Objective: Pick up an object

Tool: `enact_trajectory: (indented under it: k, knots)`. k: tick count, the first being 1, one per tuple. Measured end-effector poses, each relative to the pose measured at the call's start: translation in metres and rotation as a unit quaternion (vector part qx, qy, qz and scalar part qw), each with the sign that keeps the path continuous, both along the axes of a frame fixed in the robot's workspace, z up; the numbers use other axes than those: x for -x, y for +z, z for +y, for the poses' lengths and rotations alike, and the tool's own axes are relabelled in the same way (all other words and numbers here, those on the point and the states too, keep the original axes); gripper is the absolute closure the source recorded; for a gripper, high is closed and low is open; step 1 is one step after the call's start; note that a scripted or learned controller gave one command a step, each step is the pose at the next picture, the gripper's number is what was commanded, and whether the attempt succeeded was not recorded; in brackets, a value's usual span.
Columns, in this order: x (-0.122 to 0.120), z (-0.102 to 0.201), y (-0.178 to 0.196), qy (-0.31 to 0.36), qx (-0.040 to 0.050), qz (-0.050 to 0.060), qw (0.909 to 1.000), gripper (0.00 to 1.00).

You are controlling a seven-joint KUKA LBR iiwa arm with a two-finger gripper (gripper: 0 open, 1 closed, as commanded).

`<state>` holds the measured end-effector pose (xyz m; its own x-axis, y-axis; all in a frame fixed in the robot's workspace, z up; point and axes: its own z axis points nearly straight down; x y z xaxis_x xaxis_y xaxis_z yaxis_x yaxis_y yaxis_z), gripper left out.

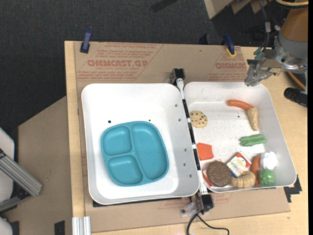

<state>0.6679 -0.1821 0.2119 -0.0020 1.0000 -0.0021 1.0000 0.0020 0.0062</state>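
Gripper (254, 77) up at far right, over the far rim of the right bin (286, 146). Fingers too small to tell if shut or not. Toy food in that bin: hot dog (239, 104), cookie (198, 119), green pea pod (252, 140). Teal tray (134, 152) in the left bin (93, 131).

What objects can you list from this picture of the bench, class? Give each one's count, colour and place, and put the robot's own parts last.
Bins: 2, white, side by side on the bench.
Divided tray: 1, teal, left bin.
Cookie: 1, tan with dark chips, right bin's left side.
Sausage: 1, orange-red, right bin's far part.
Green pod: 1, green, right bin's middle right.
Orange wedge: 1, orange, right bin's left side.
Brown patty: 1, brown, right bin's near edge.
Clamps: 2, blue, bench's far edge.
Gripper: 1, grey, over right bin's far edge.
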Motion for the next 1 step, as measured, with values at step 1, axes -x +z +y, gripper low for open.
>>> enact_trajectory:
  k: [1]
  knots:
    - [0.0010,-0.0004,-0.0020,0.000,-0.0002,0.002,1.0000,0.00]
